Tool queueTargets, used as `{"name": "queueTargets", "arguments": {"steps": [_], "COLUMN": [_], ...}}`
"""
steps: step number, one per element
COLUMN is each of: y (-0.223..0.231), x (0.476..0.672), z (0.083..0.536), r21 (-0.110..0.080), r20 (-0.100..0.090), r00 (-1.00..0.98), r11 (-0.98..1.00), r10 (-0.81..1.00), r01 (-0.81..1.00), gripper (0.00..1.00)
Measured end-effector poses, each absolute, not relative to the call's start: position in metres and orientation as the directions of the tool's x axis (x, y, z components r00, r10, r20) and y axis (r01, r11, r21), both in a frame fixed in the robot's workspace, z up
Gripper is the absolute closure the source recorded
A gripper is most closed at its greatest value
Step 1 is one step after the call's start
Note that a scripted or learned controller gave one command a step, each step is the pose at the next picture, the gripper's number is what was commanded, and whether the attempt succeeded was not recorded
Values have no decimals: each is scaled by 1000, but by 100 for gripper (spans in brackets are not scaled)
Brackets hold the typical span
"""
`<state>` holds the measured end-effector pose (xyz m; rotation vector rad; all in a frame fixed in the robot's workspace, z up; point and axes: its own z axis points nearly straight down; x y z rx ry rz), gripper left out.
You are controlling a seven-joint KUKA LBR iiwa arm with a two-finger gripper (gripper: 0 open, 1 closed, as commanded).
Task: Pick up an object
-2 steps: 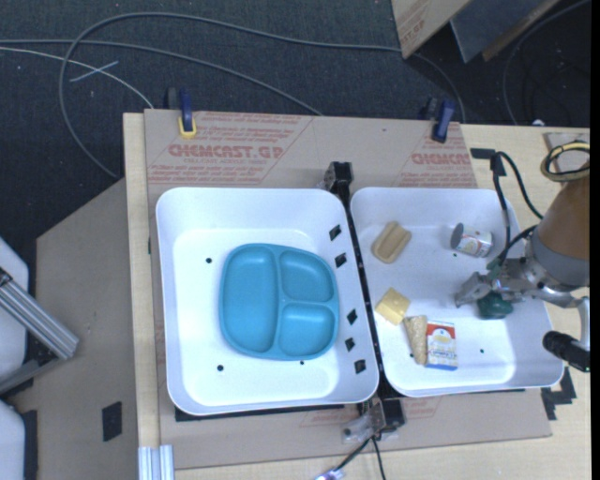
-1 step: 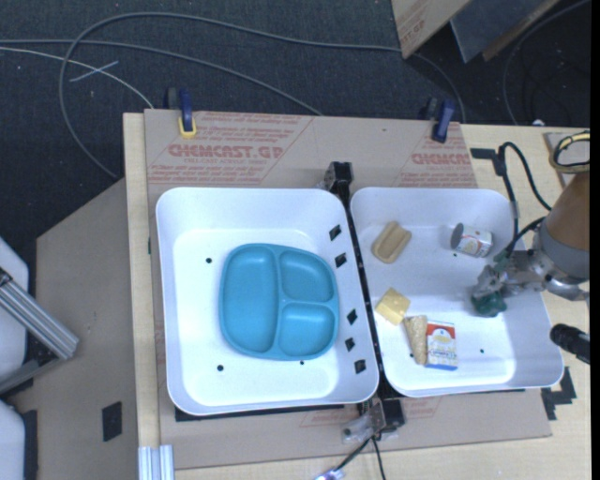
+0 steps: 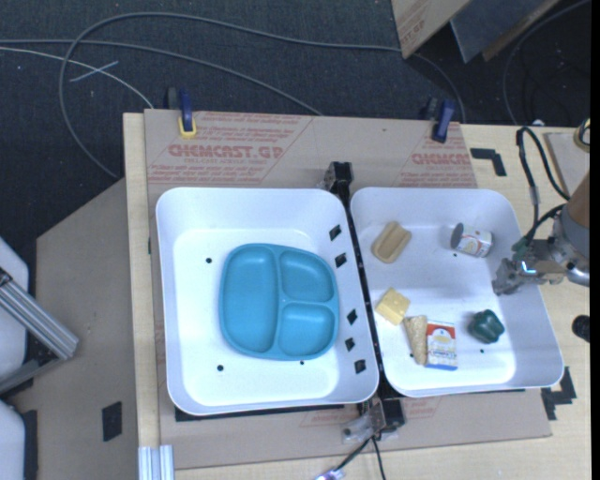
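Arm cut off at the right edge, small details too fine to read

The grey arm [image 3: 581,220] is running out of the frame at the right edge, so only its wrist end is showing, and the gripper [image 3: 511,275] at the right bin's [image 3: 525,370] right wall is looking too small and blurred to make out. The print on the little red-and-white box [image 3: 441,343] (lower middle of that bin) is staying unreadable, and the cardboard [image 3: 427,21] at the top edge is being cropped by the frame.
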<state>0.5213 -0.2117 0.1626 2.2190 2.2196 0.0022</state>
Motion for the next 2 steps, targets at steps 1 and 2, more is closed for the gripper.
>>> {"name": "queueTargets", "arguments": {"steps": [1, 2], "y": [-211, -213], "x": [519, 523], "z": [225, 289], "r21": [3, 8], "r20": [-2, -3], "r00": [-1, -2], "r11": [1, 2], "r10": [1000, 1000], "r01": [1000, 1000], "gripper": [100, 100]}}
